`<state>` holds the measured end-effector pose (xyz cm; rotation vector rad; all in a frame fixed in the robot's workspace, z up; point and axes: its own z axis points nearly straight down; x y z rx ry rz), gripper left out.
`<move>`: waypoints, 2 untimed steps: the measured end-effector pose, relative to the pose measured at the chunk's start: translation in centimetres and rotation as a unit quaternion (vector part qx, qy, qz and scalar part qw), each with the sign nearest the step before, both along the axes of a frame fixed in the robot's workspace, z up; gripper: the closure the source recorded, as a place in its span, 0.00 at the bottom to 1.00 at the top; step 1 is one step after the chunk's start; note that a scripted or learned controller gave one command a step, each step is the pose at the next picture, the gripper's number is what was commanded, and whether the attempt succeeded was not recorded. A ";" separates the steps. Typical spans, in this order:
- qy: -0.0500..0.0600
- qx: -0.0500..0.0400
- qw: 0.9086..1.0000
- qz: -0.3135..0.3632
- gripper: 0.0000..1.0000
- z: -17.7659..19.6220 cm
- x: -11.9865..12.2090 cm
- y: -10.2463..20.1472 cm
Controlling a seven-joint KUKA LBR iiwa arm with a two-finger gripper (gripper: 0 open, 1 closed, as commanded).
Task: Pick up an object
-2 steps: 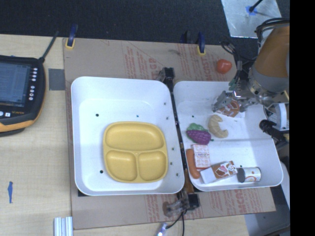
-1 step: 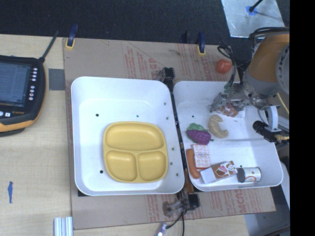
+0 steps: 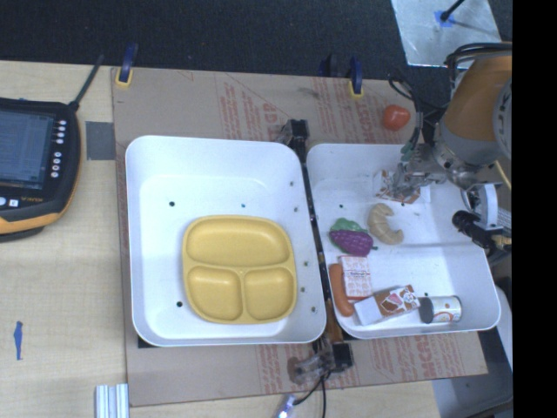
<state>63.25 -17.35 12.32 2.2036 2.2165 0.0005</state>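
Observation:
My gripper (image 3: 402, 181) hangs low over the back part of the right bin (image 3: 470, 259), reaching in from the right. A small reddish-white object (image 3: 392, 192) lies right under it, partly hidden by it. A tan croissant (image 3: 385, 223) lies just in front of the gripper, apart from it. Purple grapes (image 3: 350, 236) lie to the croissant's left. Along the bin's front lie an orange stick (image 3: 338, 291), a pink-and-white packet (image 3: 355, 276), a brown box (image 3: 396, 303) and a small can (image 3: 442, 309).
The left bin (image 3: 157, 198) holds a yellow divided plate (image 3: 239, 268). A red tomato (image 3: 396, 117) lies on the cardboard behind the right bin. An orange-edged tablet (image 3: 30, 164) lies at the far left. Clamps (image 3: 355, 75) stand at the cardboard's back edge.

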 end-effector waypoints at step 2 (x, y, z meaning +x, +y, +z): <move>0.008 0.005 1.000 0.000 0.00 7.9 -5.8 5.1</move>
